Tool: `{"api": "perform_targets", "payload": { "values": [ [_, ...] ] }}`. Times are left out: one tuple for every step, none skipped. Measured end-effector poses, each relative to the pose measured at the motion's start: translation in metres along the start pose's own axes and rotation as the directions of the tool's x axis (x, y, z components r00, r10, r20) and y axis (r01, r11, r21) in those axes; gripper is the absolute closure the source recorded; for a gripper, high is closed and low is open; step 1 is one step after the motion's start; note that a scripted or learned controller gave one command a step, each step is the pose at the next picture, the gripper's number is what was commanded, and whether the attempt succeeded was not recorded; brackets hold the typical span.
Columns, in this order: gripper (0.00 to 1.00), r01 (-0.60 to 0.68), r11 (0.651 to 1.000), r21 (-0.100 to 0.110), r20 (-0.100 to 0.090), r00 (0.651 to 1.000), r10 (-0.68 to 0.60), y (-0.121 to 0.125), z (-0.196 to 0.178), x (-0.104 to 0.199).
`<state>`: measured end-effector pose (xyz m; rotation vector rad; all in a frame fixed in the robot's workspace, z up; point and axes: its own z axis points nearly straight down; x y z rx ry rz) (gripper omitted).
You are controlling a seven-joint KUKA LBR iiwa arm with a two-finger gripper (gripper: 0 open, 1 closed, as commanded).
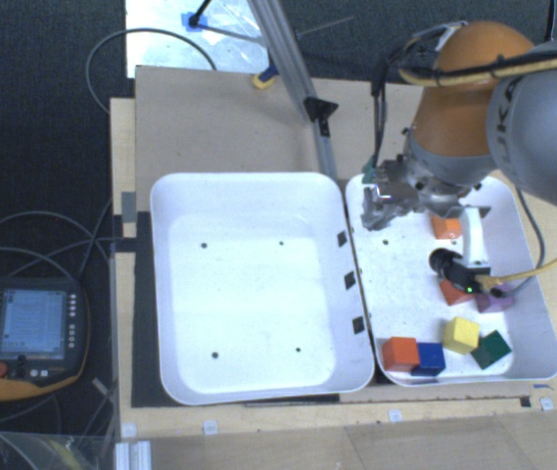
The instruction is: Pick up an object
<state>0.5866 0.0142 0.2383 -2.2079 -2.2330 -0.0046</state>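
Right bin [542,346]: arm [474,116] partly hides orange block [445,228].

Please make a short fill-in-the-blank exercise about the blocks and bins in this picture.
1. All the blocks lie in the ____ bin of the camera view.
2. The yellow block sits beside a dark ____ block.
3. The blue block touches an ____ block.

Missing words: right; green; orange

Teach pendant [25,336] on dark floor left of bench; tripod leg [283,47] behind.
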Motion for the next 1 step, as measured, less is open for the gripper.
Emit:
{"api": "perform_targets", "payload": {
  "values": [
    [1.0, 0.0, 1.0, 0.001, 0.0, 1.0, 0.0, -0.006, 0.0095, 0.049]
  ]
}}
